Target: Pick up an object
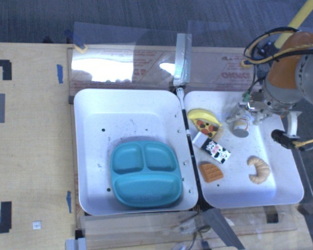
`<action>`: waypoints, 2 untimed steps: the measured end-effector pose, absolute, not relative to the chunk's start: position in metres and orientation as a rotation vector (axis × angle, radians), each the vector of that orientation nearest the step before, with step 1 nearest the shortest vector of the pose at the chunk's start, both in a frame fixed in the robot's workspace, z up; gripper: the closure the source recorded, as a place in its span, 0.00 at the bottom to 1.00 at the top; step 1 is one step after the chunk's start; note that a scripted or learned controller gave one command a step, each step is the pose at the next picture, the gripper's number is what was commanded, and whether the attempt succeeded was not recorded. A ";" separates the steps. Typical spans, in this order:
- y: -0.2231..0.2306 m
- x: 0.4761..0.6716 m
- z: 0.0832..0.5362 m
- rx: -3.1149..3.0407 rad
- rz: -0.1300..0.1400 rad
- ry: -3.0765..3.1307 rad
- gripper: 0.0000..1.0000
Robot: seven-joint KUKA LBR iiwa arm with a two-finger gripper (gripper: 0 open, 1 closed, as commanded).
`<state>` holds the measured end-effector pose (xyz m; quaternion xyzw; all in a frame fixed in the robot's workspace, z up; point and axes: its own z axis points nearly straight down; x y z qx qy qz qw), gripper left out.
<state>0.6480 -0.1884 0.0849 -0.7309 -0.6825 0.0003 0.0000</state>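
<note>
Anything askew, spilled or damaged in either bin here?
Nothing stands out. The blue tray lies flat in the left bin. In the right bin, the croissant, cookie and banana lie loose and look intact.

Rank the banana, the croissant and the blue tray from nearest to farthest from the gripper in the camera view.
From the gripper:
1. Banana, just left of it in the right bin.
2. Croissant, toward the right bin's near edge.
3. Blue tray, over in the left bin.

R bin (pixel 281 191): croissant (pixel 259 169) alone, open ard | toys (pixel 211 139) packed by divider
</note>
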 end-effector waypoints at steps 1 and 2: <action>-0.187 0.651 0.094 -2.295 -0.003 -2.147 1.00; -0.133 0.670 0.208 -2.116 -0.006 -2.330 1.00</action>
